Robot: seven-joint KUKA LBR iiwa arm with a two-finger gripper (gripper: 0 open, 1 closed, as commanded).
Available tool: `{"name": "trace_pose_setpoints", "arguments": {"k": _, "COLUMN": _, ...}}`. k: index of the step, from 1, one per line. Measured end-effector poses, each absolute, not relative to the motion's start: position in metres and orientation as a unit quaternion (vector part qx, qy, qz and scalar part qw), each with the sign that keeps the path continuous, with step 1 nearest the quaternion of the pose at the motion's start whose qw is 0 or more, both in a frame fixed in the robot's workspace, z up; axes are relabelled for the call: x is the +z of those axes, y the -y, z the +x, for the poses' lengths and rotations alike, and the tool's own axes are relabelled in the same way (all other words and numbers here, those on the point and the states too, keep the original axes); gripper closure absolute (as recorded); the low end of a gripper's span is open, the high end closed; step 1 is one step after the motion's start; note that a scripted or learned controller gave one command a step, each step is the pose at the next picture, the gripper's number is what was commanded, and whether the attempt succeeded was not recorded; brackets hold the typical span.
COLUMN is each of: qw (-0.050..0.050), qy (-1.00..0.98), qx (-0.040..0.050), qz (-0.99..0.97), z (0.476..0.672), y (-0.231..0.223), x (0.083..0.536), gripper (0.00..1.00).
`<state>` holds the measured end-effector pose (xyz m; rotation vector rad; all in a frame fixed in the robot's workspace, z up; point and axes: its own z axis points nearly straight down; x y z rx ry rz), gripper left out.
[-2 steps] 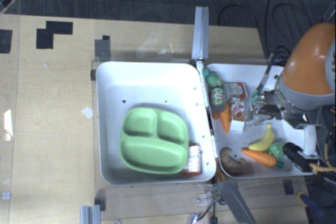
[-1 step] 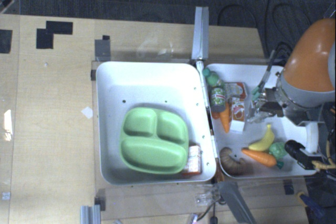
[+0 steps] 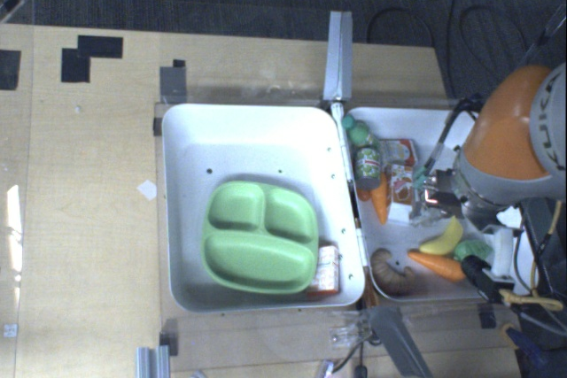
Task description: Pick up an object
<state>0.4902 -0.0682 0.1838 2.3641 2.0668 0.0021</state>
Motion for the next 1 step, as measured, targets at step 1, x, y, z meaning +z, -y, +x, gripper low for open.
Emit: {"name": "trace_pose_setpoints", "arguments": {"k": 1, "qw": 0.001, "qy": -0.636, "qx": 0.0014, "qz": 0.772, "z": 0.5144, "y": -0.0153, "x": 0.2443, "gripper": 1.00}}
